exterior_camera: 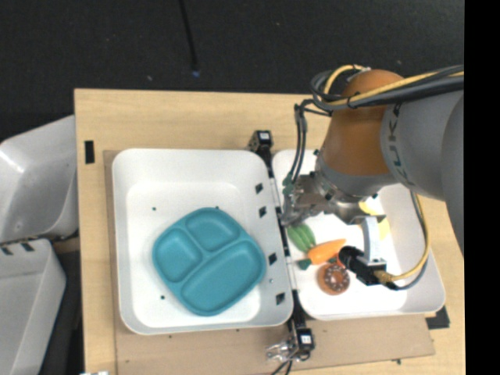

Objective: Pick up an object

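Carrot [326, 250] lies in the right bin [422, 287], gripper [295, 209] just above-left of it, jaw state apparently hidden, so centre over it before closing.

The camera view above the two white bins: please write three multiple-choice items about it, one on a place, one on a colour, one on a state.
1. Where does the teal plastic divided plate lie?
A. in the left white bin
B. in the right white bin
C. on the bare wooden bench

2. What colour is the carrot-shaped toy in the right bin?
A. purple
B. orange
C. white

3. How does the divided plate rest?
A. propped on its edge
B. flat, compartments facing up
C. upside down

Key: 1 A, the teal plastic divided plate is inside the left white bin. 2 B, the carrot-shaped toy in the right bin is orange. 3 B, its three compartments are visible.
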### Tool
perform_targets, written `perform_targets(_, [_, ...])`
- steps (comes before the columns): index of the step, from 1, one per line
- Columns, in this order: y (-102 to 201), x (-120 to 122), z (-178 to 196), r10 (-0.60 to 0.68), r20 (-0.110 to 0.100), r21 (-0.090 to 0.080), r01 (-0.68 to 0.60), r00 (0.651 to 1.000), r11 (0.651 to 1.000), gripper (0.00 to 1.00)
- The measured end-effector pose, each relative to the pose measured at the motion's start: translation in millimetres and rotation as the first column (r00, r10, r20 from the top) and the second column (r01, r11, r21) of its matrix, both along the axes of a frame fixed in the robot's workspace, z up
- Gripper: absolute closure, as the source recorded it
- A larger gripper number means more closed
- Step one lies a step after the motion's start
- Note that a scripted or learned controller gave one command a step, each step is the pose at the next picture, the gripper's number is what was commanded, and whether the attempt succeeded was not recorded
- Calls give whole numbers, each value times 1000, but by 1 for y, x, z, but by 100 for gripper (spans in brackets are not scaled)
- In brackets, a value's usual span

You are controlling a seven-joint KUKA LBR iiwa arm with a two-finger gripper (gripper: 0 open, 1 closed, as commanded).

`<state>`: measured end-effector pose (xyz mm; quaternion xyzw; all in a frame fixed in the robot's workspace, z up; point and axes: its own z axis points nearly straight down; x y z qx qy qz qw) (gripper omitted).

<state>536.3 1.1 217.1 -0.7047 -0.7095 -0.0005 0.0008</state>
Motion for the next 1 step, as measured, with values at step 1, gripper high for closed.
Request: perform_targets(1, [49, -27, 7, 1, -1, 1, -1, 1000, 1000, 100])
